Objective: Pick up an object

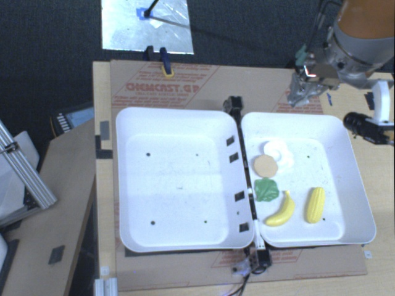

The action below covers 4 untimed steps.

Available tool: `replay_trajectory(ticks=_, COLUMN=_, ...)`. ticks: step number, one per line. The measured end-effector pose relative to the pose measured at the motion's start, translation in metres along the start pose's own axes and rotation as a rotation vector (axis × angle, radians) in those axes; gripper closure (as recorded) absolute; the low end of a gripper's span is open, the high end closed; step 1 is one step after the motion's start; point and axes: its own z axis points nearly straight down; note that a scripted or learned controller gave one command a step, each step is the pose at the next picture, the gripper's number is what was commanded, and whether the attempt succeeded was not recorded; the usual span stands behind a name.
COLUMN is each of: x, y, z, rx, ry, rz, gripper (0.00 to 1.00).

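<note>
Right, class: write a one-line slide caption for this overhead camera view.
Gripper hovers beyond the right bin holding banana, corn, green leaf.

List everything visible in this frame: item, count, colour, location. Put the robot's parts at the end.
bins: 2, white, side by side on the bench
banana: 1, yellow, right bin, near front
corn cob: 1, yellow, right bin, right of the banana
leafy green piece: 1, green, right bin, above the banana
round disc: 1, tan, right bin, near the divider
white item: 1, white, touching the disc's upper right; identity unclear
arm: 1, grey with orange band, upper right
gripper: 1, above the right bin's far edge
</note>
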Motion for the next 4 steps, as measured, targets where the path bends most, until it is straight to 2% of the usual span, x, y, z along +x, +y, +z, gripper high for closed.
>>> replay_trajectory(ticks=1, x=-0.015, y=-0.067, z=0.140, rx=0.039, ry=0.001, rz=0.011, gripper=1.00)
replay_trajectory(ticks=2, x=-0.103, y=-0.097, z=0.104, rx=0.019, ry=-0.004, rz=0.018, gripper=1.00)
replay_trajectory(ticks=3, x=-0.076, y=-0.105, z=0.300, rx=0.038, ry=0.003, rz=0.008, gripper=1.00)
replay_trajectory(ticks=4, x=-0.037, y=0.054, z=0.216, rx=0.002, ry=0.000, rz=-0.002, gripper=1.00)
